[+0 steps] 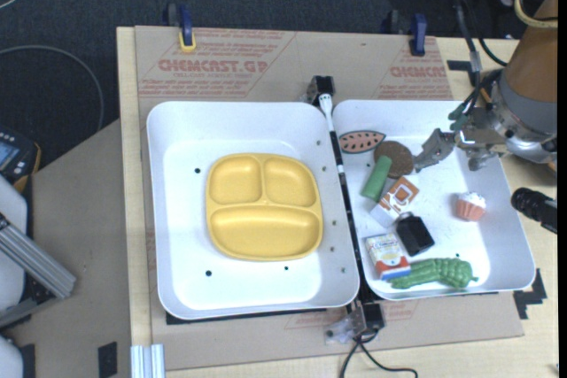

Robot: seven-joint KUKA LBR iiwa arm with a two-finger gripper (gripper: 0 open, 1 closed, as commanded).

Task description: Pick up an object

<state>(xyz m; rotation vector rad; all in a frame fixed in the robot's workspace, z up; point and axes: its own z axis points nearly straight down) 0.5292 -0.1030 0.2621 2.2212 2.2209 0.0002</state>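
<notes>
- Camera view: in the right bin (496, 190), a watermelon slice (361, 141), brown disc (395, 157), green block (380, 177), orange-white carton (396, 195), black block (414, 235), small box (386, 251) and green toy (434, 273) crowd together.
- The gripper (440, 146) hangs at the disc's 3 o'clock; I cannot tell how its fingers are set.
- A cupcake (470, 206) sits at 5 o'clock from them, apart.
- The left bin (177, 217) holds a yellow divided plate (263, 206).

The arm reaches in from the right, orange band above a grey wrist. Its end effector (440, 146) points leftward and down; its fingertip detail looks too small to judge.
</notes>
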